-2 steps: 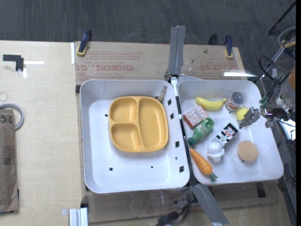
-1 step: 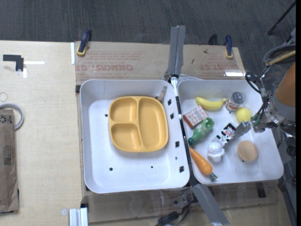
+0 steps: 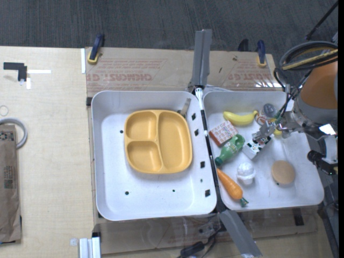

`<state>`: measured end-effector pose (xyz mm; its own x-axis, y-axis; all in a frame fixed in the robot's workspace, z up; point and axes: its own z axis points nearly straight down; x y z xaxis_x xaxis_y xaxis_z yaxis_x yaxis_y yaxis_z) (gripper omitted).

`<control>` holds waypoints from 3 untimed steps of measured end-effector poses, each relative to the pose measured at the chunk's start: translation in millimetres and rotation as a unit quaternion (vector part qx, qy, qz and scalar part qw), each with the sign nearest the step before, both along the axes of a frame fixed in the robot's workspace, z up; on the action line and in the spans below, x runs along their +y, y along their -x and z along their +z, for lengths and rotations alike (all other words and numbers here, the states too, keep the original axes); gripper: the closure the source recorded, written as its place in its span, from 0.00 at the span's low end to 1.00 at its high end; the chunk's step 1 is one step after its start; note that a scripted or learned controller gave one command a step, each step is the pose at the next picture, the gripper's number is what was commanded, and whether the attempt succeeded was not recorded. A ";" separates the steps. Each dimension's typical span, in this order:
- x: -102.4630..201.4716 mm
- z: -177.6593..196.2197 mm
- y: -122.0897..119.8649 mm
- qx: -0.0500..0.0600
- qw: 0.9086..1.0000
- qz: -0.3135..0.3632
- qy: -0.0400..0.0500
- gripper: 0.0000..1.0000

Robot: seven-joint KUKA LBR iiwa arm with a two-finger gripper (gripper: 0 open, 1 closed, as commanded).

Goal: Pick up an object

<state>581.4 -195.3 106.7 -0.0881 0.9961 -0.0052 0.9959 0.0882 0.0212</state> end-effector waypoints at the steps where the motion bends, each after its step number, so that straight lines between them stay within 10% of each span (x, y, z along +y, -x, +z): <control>1: -14.2 0.4 -42.4 0.001 0.995 0.098 0.003 0.00; 2: -16.5 -2.5 -74.7 0.036 0.983 -0.178 -0.015 0.00; 3: -17.3 8.2 -73.8 0.039 0.983 -0.178 -0.014 1.00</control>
<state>655.3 -212.5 114.9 0.2672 0.9635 0.0150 0.9622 -0.2660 -0.0584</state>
